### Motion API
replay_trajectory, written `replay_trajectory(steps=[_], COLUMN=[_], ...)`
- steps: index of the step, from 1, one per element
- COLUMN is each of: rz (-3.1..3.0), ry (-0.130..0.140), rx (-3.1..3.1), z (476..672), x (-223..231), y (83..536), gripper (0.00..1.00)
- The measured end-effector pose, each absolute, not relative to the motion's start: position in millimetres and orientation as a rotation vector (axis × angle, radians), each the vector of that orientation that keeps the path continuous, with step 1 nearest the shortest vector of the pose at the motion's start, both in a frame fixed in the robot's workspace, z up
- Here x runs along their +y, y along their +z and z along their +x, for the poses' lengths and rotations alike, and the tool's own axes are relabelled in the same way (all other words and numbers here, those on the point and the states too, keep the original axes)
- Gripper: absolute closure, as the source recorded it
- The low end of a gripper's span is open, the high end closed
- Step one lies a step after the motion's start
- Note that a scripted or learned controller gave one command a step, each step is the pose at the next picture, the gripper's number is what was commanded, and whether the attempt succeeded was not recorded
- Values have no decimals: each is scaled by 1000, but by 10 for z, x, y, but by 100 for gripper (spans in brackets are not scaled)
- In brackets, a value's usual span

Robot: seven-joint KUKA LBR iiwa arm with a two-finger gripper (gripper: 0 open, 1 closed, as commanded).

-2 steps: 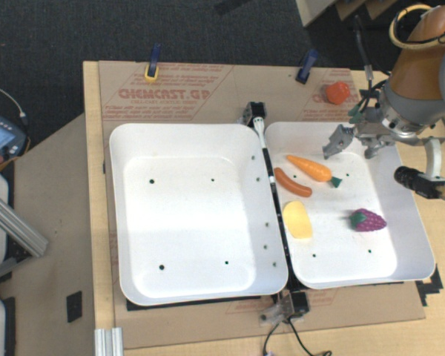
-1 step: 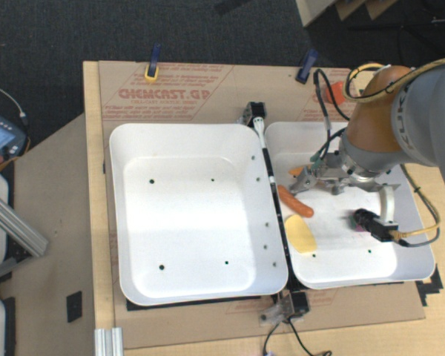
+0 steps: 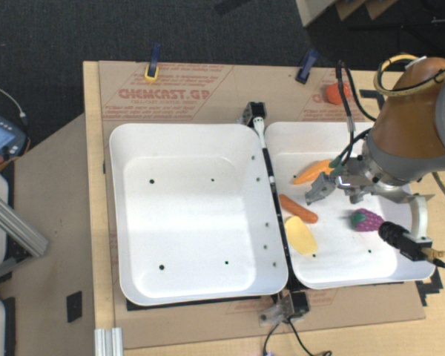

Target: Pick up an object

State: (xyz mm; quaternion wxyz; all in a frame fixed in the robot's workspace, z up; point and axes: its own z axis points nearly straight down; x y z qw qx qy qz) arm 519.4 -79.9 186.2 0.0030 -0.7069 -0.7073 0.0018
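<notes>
My gripper [image 3: 327,181] hangs low over the right bin [image 3: 334,271], near its middle, and stands open. One grey finger [image 3: 317,192] points down-left. An orange carrot-shaped piece [image 3: 310,173] lies just left of the gripper, its right end close to the upper finger; nothing shows held between the fingers. Below it lies a red-orange sausage-shaped piece [image 3: 298,209], and a pale yellow piece [image 3: 300,237] sits in front of that. A purple bunch of grapes [image 3: 366,219] rests to the right, under the wrist.
The left bin [image 3: 133,221] adjoins the right one along a black divider rail [image 3: 271,191]. Black cables and a connector [image 3: 402,241] trail over the right bin's right edge. Clamps stand on the cardboard's far edge.
</notes>
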Motion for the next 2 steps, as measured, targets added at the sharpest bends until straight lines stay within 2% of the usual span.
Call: replay_trajectory(steps=[1,2], rz=[-2213,-2230], ry=[-5,-2], rx=[-2229,-2221], z=[5182,5688], x=[-186,-916], y=[2025,1840], gripper=[0,0])
